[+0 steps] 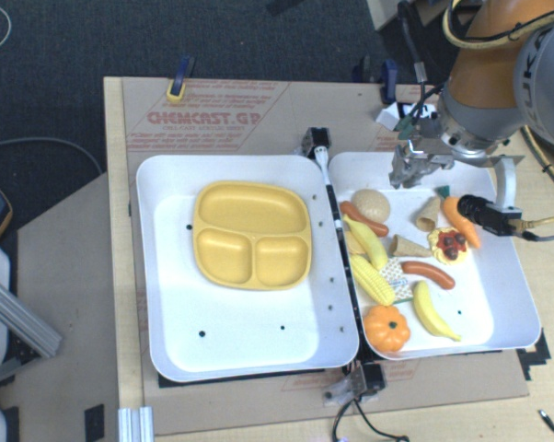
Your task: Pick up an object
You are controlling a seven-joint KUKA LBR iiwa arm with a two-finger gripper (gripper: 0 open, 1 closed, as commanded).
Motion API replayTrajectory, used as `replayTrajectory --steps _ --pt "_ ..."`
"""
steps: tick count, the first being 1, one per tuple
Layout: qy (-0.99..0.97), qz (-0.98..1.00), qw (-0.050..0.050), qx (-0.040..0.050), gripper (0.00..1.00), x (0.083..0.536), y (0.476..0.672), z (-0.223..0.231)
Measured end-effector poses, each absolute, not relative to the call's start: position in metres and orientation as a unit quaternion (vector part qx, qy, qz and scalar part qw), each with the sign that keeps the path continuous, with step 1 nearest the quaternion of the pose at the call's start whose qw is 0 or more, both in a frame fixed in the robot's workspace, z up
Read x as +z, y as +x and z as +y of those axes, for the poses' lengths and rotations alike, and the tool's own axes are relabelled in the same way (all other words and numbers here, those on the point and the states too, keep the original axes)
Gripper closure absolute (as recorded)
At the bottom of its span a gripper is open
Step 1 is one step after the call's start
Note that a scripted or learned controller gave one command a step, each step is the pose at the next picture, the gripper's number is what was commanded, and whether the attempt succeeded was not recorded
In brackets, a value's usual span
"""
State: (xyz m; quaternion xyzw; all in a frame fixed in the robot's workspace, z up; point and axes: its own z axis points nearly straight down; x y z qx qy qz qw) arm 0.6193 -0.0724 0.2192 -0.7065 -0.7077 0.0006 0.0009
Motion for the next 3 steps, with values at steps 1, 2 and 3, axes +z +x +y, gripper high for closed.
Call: replayTrajectory --steps 1,2,3 --pt "-0.708 -0.707 -0.001 0.0 1.0 0.216 0.625 -0.086" --pt "-0.707 -0.708 0.001 0.0001 1.0 0.225 0.615 -0.075" --pt "-0.707 -0.707 -0.002 -0.0009 1.0 0.235 0.623 -0.083"
